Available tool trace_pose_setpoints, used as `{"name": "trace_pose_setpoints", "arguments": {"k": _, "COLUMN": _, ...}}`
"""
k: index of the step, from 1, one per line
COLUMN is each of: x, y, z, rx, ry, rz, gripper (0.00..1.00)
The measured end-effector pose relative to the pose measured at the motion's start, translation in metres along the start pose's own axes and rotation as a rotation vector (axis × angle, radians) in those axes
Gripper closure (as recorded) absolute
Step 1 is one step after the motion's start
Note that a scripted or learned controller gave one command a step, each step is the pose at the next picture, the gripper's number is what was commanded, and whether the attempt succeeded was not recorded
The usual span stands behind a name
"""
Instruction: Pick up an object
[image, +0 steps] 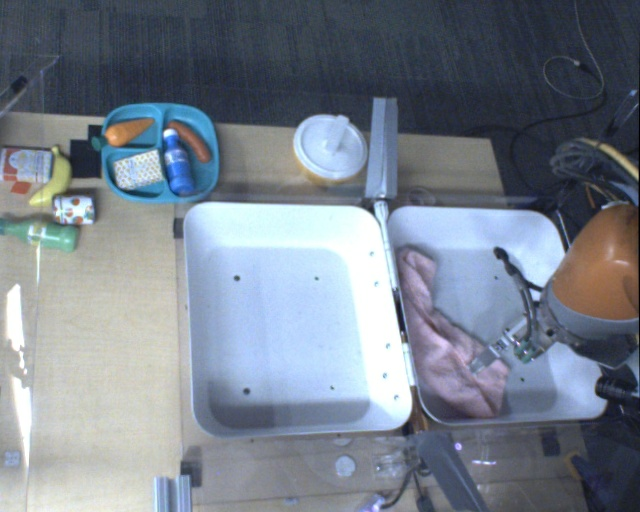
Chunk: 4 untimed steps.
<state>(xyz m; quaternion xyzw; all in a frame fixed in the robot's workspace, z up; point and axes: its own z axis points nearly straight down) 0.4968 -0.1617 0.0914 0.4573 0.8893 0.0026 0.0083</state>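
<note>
At the far left edge of the bench lie a small carton, one yellow banana, one small printed can and one green bottle on its side. Just right of them sits one blue divided tray holding an orange carrot-like piece, a blue bottle, a reddish sausage shape and a patterned packet. Further right, one round white-lidded container stands behind the bins. The left bin comes next, then the right bin, which holds one pink cloth along its left side. The gripper is low at the cloth's right edge, its fingers seemingly touching the fabric; whether they are spread or closed on it cannot be made out.
</note>
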Motion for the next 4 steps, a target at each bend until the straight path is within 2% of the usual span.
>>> {"name": "trace_pose_setpoints", "arguments": {"k": 1, "x": -0.011, "y": 0.002, "z": 0.001, "rx": 0.002, "ry": 0.003, "rz": 0.111, "gripper": 0.0}}
{"name": "trace_pose_setpoints", "arguments": {"k": 2, "x": 0.044, "y": 0.033, "z": 0.0, "rx": -0.001, "ry": 0.0, "rz": 0.038, "gripper": 0.0}}
{"name": "trace_pose_setpoints", "arguments": {"k": 3, "x": 0.042, "y": 0.035, "z": -0.012, "rx": -0.008, "ry": -0.007, "rz": 0.038, "gripper": 1.0}}
{"name": "trace_pose_setpoints", "arguments": {"k": 4, "x": 0.059, "y": 0.086, "z": -0.093, "rx": 0.01, "ry": 0.009, "rz": 0.281, "gripper": 1.0}}
